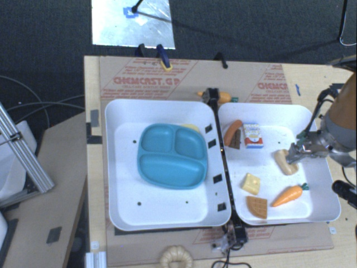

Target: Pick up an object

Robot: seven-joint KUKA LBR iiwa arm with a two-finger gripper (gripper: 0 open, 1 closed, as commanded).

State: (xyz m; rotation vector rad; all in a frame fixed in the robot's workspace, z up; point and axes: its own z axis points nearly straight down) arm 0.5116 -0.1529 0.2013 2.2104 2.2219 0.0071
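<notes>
Legible text: "CHEMCAST GP" in red print on the brown protective sheet (146,77) beneath the bins, at upper left. A second red imprint at upper right is partly legible, same pattern. The small carton (253,135) bears red-and-blue printing, too small to read.
</notes>
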